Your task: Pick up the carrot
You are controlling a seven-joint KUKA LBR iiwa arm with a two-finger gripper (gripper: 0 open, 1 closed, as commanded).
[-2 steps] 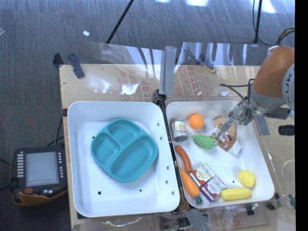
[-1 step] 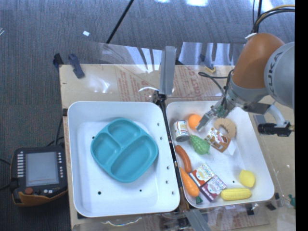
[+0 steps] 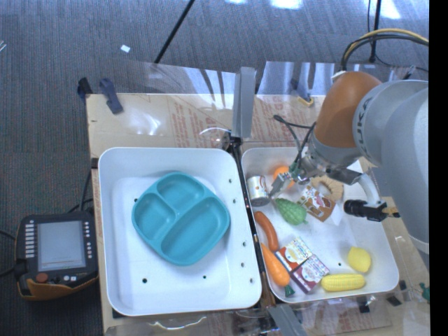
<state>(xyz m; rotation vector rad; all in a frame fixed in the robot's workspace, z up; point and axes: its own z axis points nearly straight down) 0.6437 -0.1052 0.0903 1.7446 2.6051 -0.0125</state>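
Jaws [image 3: 285, 180] slightly parted, gripping nothing, poised above the right white bin [image 3: 387, 247]; the long orange carrot [image 3: 275, 264] lies by that bin's near-left corner.

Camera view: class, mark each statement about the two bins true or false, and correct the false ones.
1. The blue divided plate lies in the left bin. True.
2. The carrot rests on the blue divided plate. False: it lies in the right bin, near its left wall.
3. The gripper hovers over the right bin. True.
4. The corn cob lies at the right bin's far edge. False: it lies near the front edge.
5. The lemon sits just beyond the corn cob. True.
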